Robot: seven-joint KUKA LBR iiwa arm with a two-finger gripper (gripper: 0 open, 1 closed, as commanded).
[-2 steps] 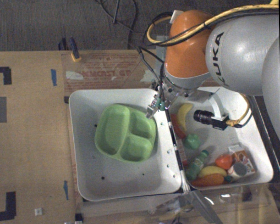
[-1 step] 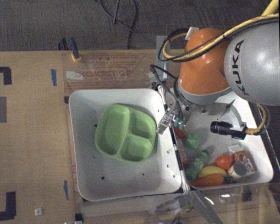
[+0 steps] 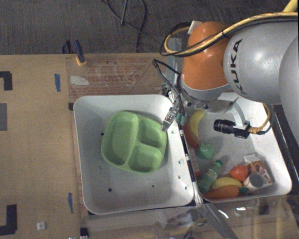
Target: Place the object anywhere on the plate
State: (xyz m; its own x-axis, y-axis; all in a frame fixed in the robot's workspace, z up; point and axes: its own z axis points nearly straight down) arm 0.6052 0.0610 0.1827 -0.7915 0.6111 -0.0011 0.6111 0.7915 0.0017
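Camera view, arm: the grey arm [image 3: 265, 58] with its orange band [image 3: 206, 56] reached in from the right and hung over the seam between the two bins.

Camera view, hand: the hand [image 3: 170, 119] showed as a slim metal tip just past the upper right corner of the plate; whether it was wide or narrow could not be told, and nothing was seen in it.

Camera view, plate: a green plate [image 3: 134, 141] with three hollows lay tilted in the left bin [image 3: 93, 187], nothing on it.

Camera view, objects: the things to pick from lay in the right bin [image 3: 278, 156], apart from the plate: a banana [image 3: 195, 121] just under the wrist, a green piece [image 3: 205, 151] near it, a green bottle [image 3: 210, 174], an orange carrot-like piece [image 3: 223, 192] and a small carton [image 3: 259, 171] in the lower corner.

Camera view, worktop: the brown worktop [image 3: 33, 145] bore both bins.

Step in hand (judgement): likely picking an object from the right bin, since none was on the plate.

Doing it well (judgement): come down squarely over one lone object such as the banana, clear of its neighbours; lift well above the rims at the seam; release low over a hollow, not the sloped edge.
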